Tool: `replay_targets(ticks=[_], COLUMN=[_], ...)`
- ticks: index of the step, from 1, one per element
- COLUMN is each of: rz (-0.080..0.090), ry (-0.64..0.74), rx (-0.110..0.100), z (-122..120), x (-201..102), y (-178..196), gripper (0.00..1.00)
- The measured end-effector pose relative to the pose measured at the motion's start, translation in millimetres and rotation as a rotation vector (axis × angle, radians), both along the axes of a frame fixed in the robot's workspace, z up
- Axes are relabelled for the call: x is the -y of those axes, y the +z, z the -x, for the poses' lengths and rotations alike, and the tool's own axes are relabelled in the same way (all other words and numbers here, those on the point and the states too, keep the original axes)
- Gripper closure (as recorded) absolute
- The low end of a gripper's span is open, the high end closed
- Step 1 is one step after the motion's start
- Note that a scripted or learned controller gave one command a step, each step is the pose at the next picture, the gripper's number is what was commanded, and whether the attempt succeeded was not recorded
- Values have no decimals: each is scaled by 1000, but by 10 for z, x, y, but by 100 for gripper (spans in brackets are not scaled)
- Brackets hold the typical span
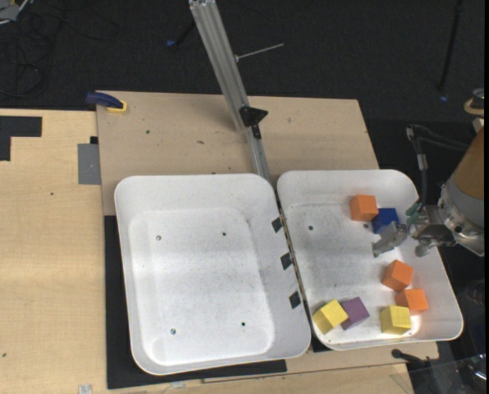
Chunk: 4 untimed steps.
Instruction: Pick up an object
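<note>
The right bin [310,189] holds several foam blocks. An orange block [363,207] and a blue block [385,219] sit at its far right. Two more orange blocks [397,275] [416,300] lie lower down, with a yellow block [395,319] by the near rim. Another yellow block [330,314] and a purple block [354,310] lie side by side at the near left. My gripper [402,250] hangs over the bin's right side, just below the blue block and above the middle orange one. It is open, with nothing between its fingers.
The left bin [197,189] lies beside the right one, with black clips along the shared rim. A slanted aluminium bar [226,64] rises behind the bins. A small blue and yellow item [107,101] lies at the bench's far left corner.
</note>
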<state>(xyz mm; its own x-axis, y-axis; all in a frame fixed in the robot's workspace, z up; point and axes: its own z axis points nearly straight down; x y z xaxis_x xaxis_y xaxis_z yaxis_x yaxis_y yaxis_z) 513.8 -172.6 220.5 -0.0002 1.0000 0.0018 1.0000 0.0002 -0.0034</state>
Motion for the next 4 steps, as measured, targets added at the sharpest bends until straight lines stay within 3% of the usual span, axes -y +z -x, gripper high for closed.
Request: replay_targets(ticks=[1, 3, 4], rz=[0, -2, 1], ry=[-2, -1, -3], rx=[1, -5, 1], z=[1, 14, 12], x=[7, -144, -142], y=[1, -1195, -1283], gripper=[0, 0, 0])
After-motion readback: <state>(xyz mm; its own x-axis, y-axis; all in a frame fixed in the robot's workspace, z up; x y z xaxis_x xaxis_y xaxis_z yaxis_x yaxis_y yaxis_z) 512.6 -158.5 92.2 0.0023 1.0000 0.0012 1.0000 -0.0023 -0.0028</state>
